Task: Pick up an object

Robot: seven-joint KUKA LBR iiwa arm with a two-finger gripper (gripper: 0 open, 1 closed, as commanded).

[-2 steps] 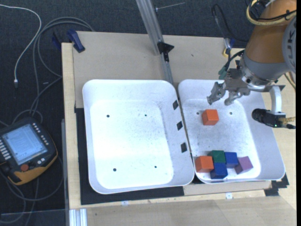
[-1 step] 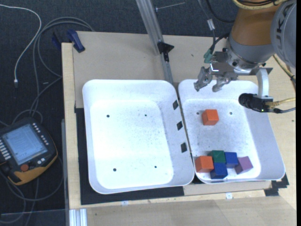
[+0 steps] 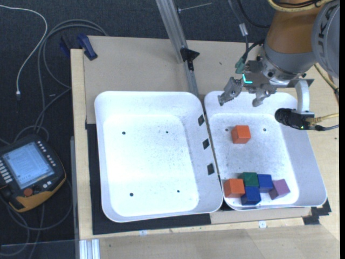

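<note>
Far left, on the dark floor: pendant [image 3: 28, 169] w/ lit screen, orange-trimmed, cables [image 3: 32, 42] looping above it. Blue clamp [image 3: 85, 46] sits at the bench's [image 3: 135, 53] top-left corner.

Left bin [image 3: 148, 152]: white, shallow, speckled w/ fine dark dots, a few small holes in the floor. No blocks in it.

Metal rail [image 3: 175, 28] slants down from the top edge to approx. the gap btwn the bins; black clips [image 3: 205, 143] run down the shared edge.

Right bin [image 3: 264, 155] holds all the blocks. Lone orange block [image 3: 241, 134] lies in the upper-middle of the floor, well apart from the rest. Cluster at the near edge, L to R: 2nd orange block [image 3: 234, 188] at the bottom-left, touching a green block [image 3: 249, 179] and a dark blue block [image 3: 250, 196] below it; blue block [image 3: 264, 182] just right of green; purple block [image 3: 280, 188] at the right end, tilted.

Gripper [image 3: 246, 95] hangs over the right bin's far rim, above and beyond the lone orange block, not touching it. Fingers [image 3: 230, 91] spread wide, nothing btwn them. A small teal light glows on the gripper body. Arm [image 3: 294, 36] w/ orange band comes in from upper right; a black cylindrical part [image 3: 288, 117] on a bracket sticks out at the bin's right rim.
</note>
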